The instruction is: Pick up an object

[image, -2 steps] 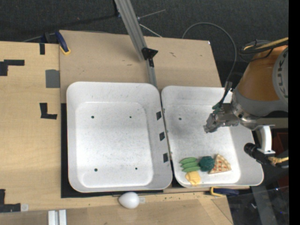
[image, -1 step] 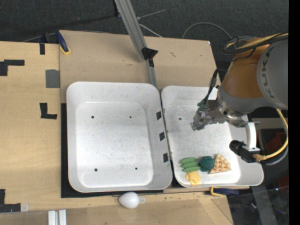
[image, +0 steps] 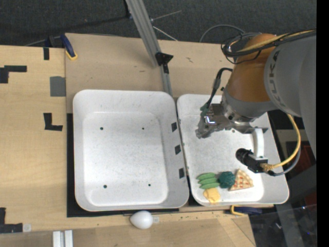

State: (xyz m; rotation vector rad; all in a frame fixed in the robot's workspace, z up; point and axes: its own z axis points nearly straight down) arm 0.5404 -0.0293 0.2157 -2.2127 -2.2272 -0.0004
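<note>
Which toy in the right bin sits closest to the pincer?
The dark green broccoli-like toy, the highest of the cluster, between the light green pods and the pizza slice.

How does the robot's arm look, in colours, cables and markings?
The arm is grey, with an orange band above the wrist and dark letters on its side. The gripper is grey metal. Black and yellow cables loop around it.

The arm (image: pixel 267 81) hides part of the right bin (image: pixel 198 153) (far corner).
</note>
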